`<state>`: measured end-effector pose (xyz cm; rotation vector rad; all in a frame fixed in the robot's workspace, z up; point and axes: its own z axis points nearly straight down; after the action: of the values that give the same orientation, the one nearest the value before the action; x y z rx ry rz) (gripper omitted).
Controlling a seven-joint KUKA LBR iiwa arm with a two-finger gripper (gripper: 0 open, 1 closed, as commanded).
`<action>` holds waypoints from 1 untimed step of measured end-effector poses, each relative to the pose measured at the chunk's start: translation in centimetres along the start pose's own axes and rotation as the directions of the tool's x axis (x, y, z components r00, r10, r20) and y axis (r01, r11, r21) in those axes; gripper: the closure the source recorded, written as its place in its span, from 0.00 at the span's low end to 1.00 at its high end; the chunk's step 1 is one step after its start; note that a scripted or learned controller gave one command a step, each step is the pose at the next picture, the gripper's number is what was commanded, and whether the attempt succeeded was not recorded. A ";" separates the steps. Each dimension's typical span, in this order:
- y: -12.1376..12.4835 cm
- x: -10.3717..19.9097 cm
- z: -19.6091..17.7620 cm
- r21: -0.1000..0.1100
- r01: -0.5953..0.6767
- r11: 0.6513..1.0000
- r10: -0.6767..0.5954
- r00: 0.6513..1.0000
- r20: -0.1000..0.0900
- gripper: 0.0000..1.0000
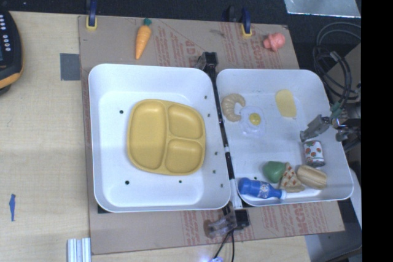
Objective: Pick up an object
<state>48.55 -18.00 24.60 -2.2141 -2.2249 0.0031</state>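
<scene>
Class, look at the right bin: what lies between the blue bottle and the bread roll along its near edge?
In the camera view, between the blue bottle and the bread roll lie a green piece and a pizza slice, packed close together.

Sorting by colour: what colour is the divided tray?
Yellow; the divided tray shows in the camera view.

glossy white plastic bins (104,132), matt yellow tray (166,135)

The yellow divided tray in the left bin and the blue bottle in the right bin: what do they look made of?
The yellow divided tray looks like moulded plastic with a matte finish: one even colour, rounded compartment ridges and soft, dull highlights. The blue bottle also looks like plastic, slightly glossier, with a white label band; at this size I cannot tell hard plastic from rubbery toy material.
</scene>
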 end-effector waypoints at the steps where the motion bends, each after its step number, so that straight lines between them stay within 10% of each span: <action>1: 4.4 -1.1 16.1 0.002 0.003 1.000 -0.003 1.000 -0.001 0.00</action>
<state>52.91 -19.05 8.48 -2.2093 -2.2263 0.0048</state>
